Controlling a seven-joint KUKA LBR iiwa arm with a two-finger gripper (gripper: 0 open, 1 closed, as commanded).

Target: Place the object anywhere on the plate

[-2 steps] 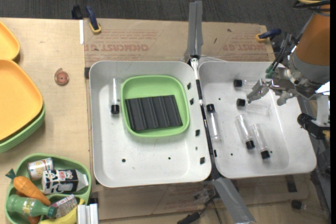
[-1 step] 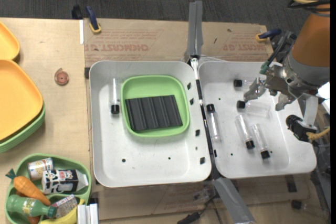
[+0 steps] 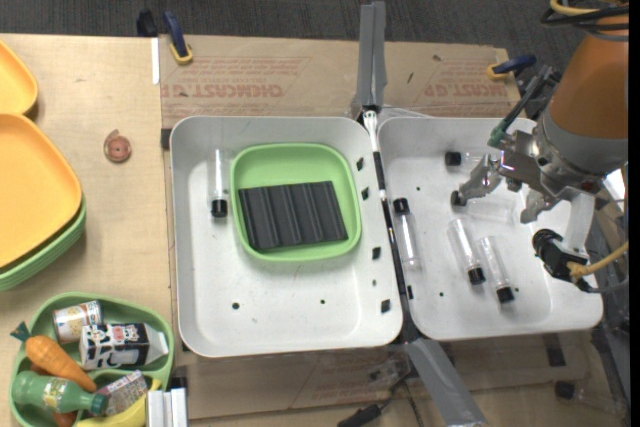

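A green plate (image 3: 295, 163) sits in the left bin (image 3: 200, 305), and a dark ribbed rectangular block (image 3: 296, 215) lies flat on it. My gripper (image 3: 497, 198) hovers over the upper middle of the right bin (image 3: 560, 310). It is open, its fingers (image 3: 466, 191) spread wide with nothing between them. Two clear tubes with black caps (image 3: 466, 252) (image 3: 497, 269) lie on the bin floor just below the gripper, apart from it.
Another clear tube (image 3: 218, 181) lies left of the plate. A further tube (image 3: 405, 233) rests along the right bin's left wall, and a small black cap (image 3: 453, 158) lies near its back. Yellow plates (image 3: 35, 190) and a bowl of toy food (image 3: 85, 360) stand at the left.
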